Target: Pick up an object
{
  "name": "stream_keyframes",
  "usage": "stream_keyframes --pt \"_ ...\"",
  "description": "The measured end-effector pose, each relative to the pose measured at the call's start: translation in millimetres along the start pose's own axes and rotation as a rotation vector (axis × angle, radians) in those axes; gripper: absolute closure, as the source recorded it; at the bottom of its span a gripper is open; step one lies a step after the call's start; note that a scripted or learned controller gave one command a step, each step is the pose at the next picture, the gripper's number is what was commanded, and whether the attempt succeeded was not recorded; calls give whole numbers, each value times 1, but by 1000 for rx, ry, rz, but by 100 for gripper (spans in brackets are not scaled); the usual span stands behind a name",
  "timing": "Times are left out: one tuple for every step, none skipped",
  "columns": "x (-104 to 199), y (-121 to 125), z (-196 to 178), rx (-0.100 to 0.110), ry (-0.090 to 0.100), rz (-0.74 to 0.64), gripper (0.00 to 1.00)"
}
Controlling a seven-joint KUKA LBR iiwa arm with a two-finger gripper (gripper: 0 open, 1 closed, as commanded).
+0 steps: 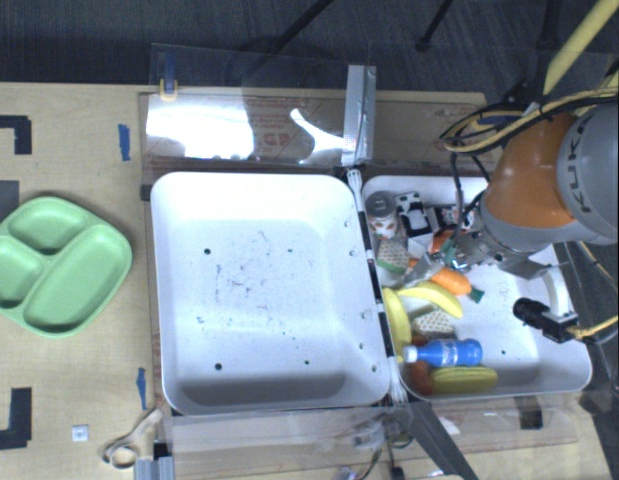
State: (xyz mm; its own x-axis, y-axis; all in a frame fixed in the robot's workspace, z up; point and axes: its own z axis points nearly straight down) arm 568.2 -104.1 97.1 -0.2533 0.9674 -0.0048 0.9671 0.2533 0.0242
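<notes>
Robotics lab test cell: plywood bench (69, 118) with blue tape marks, two white bins (259, 288) side by side, grey-orange industrial arm (549, 183) at right, loose cables (489, 123), tripod legs on dark carpet at far side

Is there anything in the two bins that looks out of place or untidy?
Nothing looks spilled or broken. The one uneven thing: all items, such as the banana and blue bottle, are heaped against the left wall of the right bin, some lying on each other, beside the left bin.
</notes>
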Motion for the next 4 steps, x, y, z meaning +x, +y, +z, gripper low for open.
stream_keyframes --pt "-17 29 -60 21 5 -70 0" --pt "-10 -20 10 18 7 -223 0" --pt "-50 -21 10 16 6 -480 0" --pt "-50 -20 0 12 4 -478 100"
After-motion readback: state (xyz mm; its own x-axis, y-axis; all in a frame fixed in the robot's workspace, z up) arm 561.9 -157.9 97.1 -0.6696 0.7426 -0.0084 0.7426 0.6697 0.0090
